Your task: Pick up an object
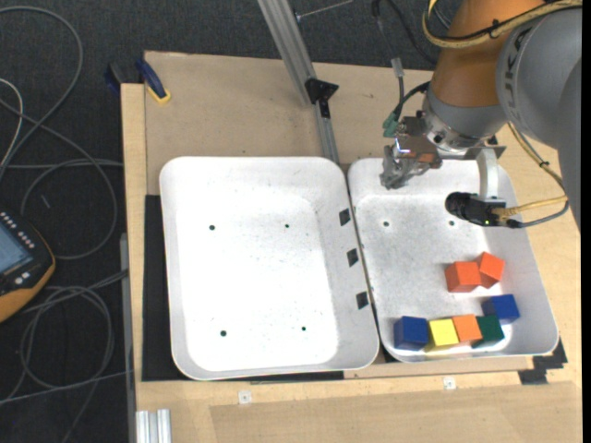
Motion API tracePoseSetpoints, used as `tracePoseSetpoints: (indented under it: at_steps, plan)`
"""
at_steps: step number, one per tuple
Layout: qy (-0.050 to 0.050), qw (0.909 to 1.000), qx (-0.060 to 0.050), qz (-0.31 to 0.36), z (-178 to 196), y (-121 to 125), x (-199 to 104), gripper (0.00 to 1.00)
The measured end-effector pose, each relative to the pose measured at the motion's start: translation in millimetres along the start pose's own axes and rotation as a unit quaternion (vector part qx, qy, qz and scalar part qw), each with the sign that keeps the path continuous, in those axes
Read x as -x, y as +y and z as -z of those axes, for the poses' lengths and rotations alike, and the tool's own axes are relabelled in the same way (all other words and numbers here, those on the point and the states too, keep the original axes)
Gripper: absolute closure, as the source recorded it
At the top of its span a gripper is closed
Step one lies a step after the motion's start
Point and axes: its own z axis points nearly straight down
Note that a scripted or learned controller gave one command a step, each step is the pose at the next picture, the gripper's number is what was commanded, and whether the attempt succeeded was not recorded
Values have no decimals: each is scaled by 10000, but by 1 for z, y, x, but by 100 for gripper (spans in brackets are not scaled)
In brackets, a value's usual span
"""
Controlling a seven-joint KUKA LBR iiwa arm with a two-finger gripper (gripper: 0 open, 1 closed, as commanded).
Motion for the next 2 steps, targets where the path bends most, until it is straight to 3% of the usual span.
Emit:
tracePoseSetpoints:
  at_steps: [2]
  plan:
    - [-2,10000,10,-3,12,7,-101,100]
